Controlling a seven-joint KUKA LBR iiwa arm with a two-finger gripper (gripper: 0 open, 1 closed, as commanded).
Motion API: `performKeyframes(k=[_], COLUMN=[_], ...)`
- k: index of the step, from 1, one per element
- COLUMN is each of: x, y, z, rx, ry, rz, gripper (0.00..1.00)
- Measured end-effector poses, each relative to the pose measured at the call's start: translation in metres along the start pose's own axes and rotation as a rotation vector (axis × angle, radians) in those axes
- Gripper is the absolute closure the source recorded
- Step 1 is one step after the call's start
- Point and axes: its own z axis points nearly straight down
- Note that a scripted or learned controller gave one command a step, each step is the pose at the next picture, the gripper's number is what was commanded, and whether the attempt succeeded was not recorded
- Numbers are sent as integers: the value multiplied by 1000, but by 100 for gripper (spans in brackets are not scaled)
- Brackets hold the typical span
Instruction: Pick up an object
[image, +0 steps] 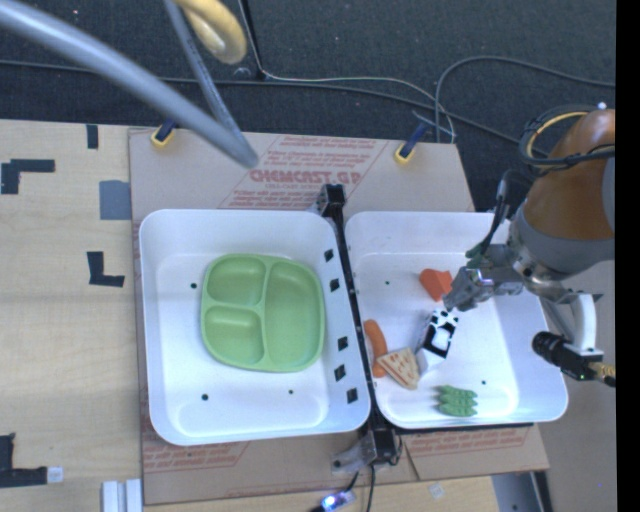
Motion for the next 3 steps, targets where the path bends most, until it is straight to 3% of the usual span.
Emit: performKeyframes(k=[1,3], x=[0,112], y=[1,5], z=[-34,-16], rx=[2,7], ry=[0,2], rz=[1,-4], gripper=[100,100])
